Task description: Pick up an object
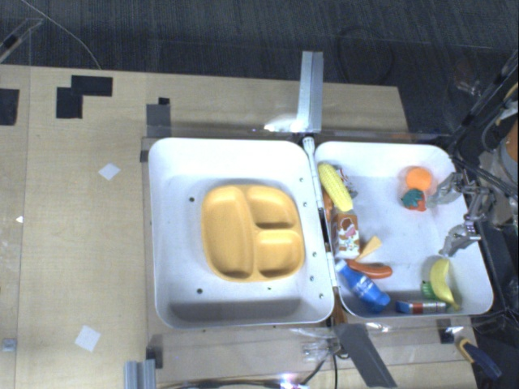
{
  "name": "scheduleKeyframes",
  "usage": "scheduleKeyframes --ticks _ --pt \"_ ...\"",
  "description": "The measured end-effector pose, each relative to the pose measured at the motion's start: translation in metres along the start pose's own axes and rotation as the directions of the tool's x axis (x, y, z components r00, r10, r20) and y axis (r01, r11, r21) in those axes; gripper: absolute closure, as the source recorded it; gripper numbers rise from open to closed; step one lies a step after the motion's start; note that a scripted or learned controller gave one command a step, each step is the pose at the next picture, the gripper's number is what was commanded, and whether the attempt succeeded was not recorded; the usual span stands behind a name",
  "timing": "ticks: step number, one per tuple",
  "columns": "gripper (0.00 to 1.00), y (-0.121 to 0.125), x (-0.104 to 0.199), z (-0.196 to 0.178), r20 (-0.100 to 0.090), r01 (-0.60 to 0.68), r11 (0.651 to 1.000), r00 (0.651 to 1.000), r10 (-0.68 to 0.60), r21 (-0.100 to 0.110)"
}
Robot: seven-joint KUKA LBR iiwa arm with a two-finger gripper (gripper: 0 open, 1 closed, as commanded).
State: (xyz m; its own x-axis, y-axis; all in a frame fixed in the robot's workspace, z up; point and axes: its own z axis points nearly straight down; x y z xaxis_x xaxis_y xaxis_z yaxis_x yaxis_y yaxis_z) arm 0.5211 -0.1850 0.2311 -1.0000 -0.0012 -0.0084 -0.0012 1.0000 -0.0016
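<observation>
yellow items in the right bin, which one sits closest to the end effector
The small yellow plastic banana, by the right white bin's near right corner, just below the end effector. The yellow corn cob lies far across, against the left wall.

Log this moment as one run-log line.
gripper: open, over right bin's right edge | held: nothing | nearest: banana | left bin: yellow tray

Arm [504, 148] cut off at the right edge, small teal thing [414, 200] against the orange ball [418, 179] too small to tell, marker [422, 306] label unreadable, snack packet [346, 235] print blurred
</observation>
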Motion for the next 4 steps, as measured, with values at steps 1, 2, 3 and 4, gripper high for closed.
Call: scheduleKeyframes --ticks 1,2,3,4 --pt "0.0 -0.019 0.009 0.135 0.001 0.046 0.999 0.999 -0.046 0.001" --pt "0.0 -0.021 0.021 0.081 0.002 0.394 0.919 0.919 -0.394 0.002" --pt "0.0 -0.02 0.023 0.08 0.0 0.119 0.993 0.993 -0.119 0.0" --pt "0.0 -0.021 0.026 0.055 0.002 -0.218 0.976 0.976 0.218 0.001"
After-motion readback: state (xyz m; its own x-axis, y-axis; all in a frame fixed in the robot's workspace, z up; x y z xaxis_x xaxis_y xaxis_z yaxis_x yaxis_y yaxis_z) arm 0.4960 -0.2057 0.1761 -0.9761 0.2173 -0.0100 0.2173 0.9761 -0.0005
